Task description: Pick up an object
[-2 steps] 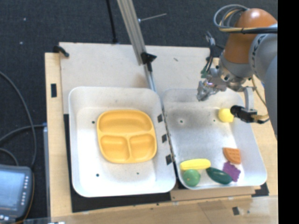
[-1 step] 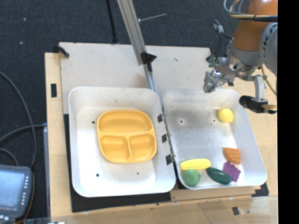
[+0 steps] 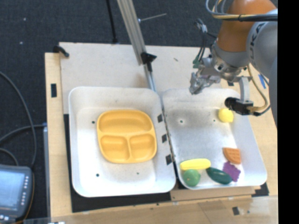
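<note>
The gripper hangs over the far rim of the right bin; whether it is open or shut cannot be told, and nothing shows in it. The middle of that bin's floor lies bare. A yellow ball sits near its right wall. A banana, green ball, dark green piece, purple piece and orange piece crowd the near edge. The left bin holds a yellow tray.
</note>
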`<action>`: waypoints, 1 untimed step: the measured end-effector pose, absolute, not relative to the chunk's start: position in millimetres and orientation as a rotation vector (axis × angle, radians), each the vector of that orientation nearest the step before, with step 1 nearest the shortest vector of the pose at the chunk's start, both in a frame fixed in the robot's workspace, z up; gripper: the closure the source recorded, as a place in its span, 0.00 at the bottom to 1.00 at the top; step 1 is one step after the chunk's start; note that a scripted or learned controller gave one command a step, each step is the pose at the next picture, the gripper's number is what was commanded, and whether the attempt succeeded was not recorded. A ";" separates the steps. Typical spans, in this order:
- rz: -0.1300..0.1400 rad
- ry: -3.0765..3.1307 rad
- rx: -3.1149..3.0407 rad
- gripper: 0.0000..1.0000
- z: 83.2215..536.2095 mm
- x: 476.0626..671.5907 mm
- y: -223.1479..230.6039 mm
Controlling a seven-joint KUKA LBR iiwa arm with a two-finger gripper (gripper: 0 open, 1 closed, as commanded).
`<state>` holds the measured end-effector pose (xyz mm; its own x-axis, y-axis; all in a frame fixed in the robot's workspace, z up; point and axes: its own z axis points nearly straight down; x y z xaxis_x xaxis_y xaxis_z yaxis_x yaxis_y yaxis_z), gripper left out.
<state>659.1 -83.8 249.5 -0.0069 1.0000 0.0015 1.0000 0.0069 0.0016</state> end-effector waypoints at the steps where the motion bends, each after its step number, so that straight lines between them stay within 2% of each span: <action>1: 0.002 2.231 2.214 1.00 251.6 656.2 -22.8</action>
